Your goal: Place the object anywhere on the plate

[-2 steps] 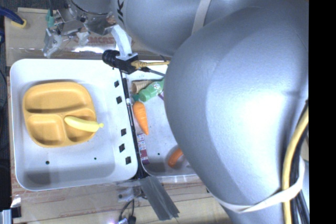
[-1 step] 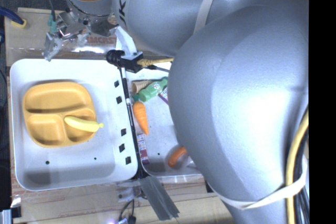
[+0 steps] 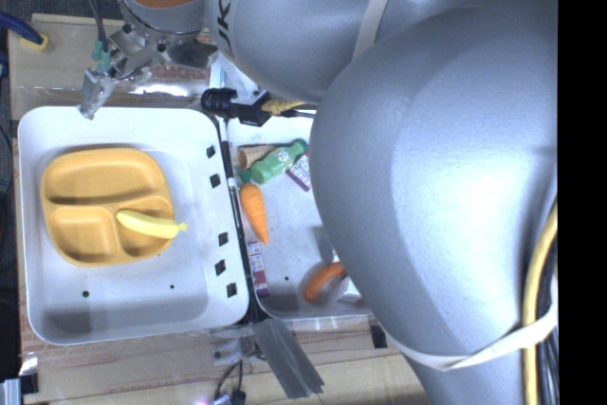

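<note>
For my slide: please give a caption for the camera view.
Banana lies on the yellow plate in the left bin; claw hovers above.

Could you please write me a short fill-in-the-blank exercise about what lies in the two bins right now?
1. The banana lies on the yellow ____.
2. The plate sits in the ____ bin.
3. The carrot lies in the right bin, just below the green ____.
4. The gripper hangs over the left bin's ____ rim.

Missing words: plate; left; bottle; top
</note>
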Robot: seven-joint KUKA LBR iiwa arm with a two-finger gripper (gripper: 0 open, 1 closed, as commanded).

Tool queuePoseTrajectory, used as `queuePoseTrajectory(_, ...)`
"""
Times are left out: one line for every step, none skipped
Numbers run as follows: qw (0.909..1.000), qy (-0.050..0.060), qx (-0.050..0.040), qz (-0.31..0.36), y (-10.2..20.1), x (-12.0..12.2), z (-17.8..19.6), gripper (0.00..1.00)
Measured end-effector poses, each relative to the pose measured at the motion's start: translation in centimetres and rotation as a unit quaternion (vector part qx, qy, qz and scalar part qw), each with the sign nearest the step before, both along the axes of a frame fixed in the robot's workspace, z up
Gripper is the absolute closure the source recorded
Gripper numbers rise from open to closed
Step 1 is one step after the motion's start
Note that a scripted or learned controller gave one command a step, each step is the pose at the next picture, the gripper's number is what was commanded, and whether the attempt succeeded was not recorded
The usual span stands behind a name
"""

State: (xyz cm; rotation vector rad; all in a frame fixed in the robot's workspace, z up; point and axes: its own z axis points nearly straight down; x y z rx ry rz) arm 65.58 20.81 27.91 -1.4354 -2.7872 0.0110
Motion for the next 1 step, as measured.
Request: queuePoseTrajectory(0.9959,-0.003,0.0012,0.091,0.41,0.06,3.46,0.0)
